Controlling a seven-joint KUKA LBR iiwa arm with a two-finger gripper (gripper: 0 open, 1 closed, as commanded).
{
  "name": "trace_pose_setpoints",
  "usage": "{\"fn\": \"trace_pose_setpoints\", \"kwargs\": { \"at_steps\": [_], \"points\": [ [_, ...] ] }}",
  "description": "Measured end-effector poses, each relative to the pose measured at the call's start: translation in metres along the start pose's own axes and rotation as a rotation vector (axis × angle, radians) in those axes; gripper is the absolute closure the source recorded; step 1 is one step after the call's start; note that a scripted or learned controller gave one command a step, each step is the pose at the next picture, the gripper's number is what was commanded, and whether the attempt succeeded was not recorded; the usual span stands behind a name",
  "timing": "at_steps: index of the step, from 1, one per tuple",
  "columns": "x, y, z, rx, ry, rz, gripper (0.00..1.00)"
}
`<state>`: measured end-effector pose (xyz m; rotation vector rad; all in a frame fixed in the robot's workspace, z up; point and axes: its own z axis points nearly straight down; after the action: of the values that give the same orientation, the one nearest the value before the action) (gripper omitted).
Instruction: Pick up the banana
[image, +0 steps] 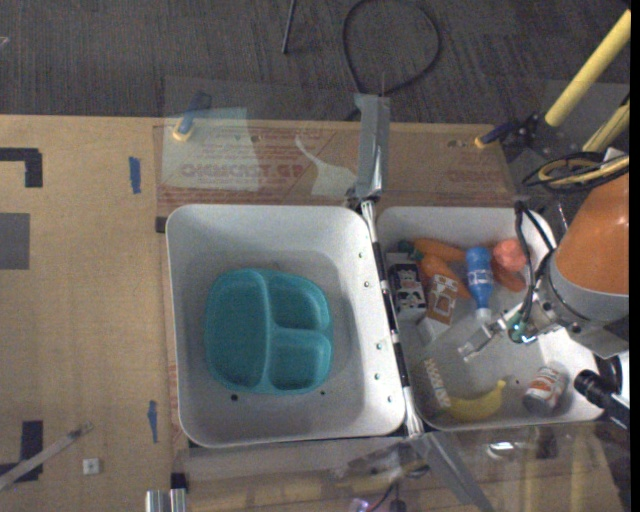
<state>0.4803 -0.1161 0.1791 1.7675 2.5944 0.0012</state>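
Note:
The yellow banana (478, 403) lies curved on the floor of the right bin (470, 222), near the bin's front wall. My gripper (473, 346) hangs over the middle of that bin, a little behind the banana and apart from it. It reaches in from the right, below the arm's orange band (603, 245). Nothing shows in its grasp.
Around the gripper in the right bin lie a blue bottle (479, 278), a carrot (438, 249), a small brown box (443, 298), a pink-orange item (511, 258) and a can (544, 389) right of the banana. The left bin (190, 240) holds a teal divided plate (267, 330).

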Motion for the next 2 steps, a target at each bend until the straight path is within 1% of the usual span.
{"fn": "trace_pose_setpoints", "kwargs": {
  "at_steps": [1,2],
  "points": [
    [0.009,0.004,-0.044,-0.003,-0.003,-0.299,0.0],
    [-0.002,0.002,0.09,-0.009,-0.007,-0.444,0.0]
  ]
}}
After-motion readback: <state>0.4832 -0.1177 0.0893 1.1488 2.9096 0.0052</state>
